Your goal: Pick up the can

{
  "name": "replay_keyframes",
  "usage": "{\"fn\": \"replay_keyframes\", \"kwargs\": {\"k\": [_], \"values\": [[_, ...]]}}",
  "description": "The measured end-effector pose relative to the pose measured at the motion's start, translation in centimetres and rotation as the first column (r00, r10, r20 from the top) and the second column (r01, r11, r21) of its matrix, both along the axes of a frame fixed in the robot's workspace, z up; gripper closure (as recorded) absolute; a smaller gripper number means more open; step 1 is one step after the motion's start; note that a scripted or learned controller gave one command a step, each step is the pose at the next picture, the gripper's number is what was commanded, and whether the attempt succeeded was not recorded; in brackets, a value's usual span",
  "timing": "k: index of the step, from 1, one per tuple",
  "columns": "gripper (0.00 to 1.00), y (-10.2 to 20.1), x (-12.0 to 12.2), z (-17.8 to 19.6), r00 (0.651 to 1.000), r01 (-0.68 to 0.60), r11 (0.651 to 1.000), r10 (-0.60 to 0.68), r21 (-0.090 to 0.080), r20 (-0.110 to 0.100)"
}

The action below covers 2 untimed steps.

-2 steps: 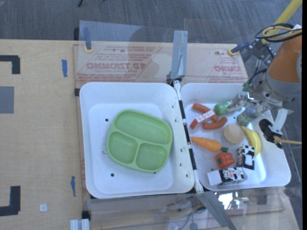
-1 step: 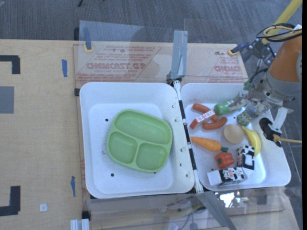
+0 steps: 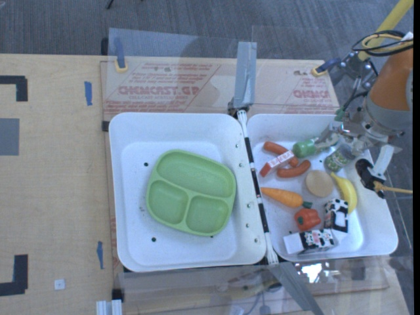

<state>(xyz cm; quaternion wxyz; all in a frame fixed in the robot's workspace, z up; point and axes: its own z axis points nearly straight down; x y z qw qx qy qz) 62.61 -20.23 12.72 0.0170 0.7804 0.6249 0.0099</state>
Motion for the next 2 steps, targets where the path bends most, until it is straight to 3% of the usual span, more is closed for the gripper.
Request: {"fn": "replay_keyframes", "kwargs": {"k": [1,2], "values": [[0.0,-0.1,0.4,-0.1,1.0,0.003,1.0,-0.003,-0.003,0.005],[0.0,0.0,1.7,-1.9,0.999,0.048,0.999,-0.048,0.012,0.006]]}}
